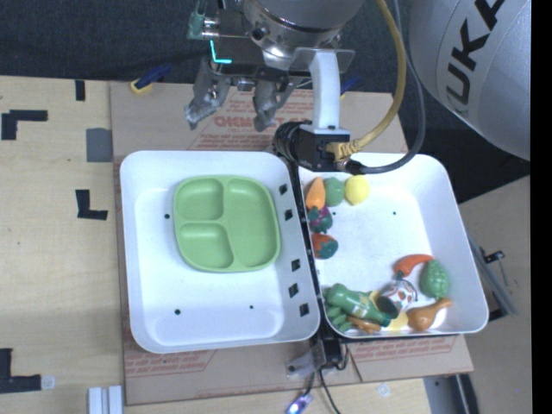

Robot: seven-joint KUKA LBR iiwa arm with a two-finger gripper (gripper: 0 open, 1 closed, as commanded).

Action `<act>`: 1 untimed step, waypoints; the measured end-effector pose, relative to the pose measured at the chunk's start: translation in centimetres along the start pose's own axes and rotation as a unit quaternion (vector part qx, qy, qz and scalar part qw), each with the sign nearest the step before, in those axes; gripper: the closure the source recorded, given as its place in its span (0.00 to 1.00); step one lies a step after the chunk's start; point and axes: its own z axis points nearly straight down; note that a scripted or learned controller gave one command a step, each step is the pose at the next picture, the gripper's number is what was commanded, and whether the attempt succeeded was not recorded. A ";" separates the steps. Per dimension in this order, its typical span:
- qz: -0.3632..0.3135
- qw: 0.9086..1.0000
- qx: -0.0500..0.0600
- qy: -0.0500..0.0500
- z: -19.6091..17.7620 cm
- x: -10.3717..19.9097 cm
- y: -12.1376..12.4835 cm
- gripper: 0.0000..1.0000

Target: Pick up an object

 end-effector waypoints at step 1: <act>-0.001 1.000 0.000 0.000 -1.0 0.1 0.0 1.00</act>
